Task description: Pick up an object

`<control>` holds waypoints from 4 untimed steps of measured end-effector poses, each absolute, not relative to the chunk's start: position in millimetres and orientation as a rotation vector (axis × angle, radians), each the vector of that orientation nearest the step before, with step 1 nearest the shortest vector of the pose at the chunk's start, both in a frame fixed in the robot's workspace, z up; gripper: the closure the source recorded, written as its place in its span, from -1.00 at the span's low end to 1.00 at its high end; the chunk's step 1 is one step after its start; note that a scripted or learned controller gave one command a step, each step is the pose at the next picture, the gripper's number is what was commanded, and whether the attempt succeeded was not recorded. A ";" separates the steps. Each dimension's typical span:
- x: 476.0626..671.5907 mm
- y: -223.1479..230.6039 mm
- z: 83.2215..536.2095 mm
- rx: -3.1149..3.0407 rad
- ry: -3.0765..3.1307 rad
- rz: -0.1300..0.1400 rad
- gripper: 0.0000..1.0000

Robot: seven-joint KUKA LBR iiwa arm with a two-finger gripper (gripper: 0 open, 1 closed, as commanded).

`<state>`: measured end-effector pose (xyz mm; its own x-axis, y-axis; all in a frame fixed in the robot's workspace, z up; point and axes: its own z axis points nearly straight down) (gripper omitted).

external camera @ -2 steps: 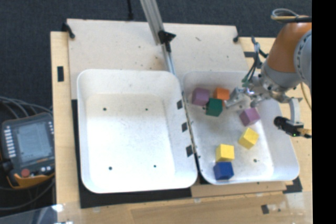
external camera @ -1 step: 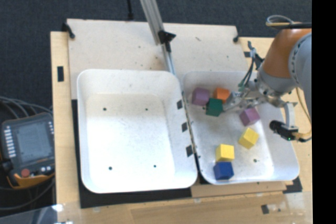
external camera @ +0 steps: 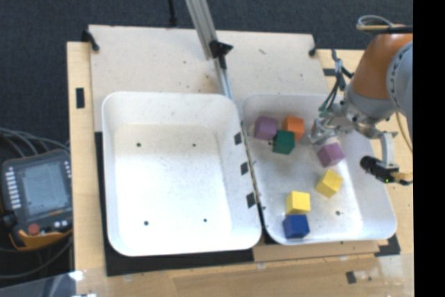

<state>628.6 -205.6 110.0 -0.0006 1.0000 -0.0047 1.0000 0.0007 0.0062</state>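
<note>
The right bin (external camera: 372, 215) holds several small blocks. At its back sit a purple block (external camera: 265, 127), an orange block (external camera: 294, 125) and a green block (external camera: 283, 142), close together. Another purple block (external camera: 331, 153) lies right under my gripper (external camera: 322, 136), which hangs low over the bin's back right part. Two yellow blocks (external camera: 329, 183) (external camera: 299, 202) and a blue block (external camera: 295, 226) lie nearer the front. I see no block between the fingers.
The left bin (external camera: 111, 149) stands beside the right one, sharing a middle edge. A slanted metal pole (external camera: 198, 7) rises from behind the bins. A teach pendant (external camera: 38, 191) rests off the bench at the left.
</note>
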 end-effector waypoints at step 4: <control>639.6 -171.6 265.7 2.216 2.226 0.000 1.00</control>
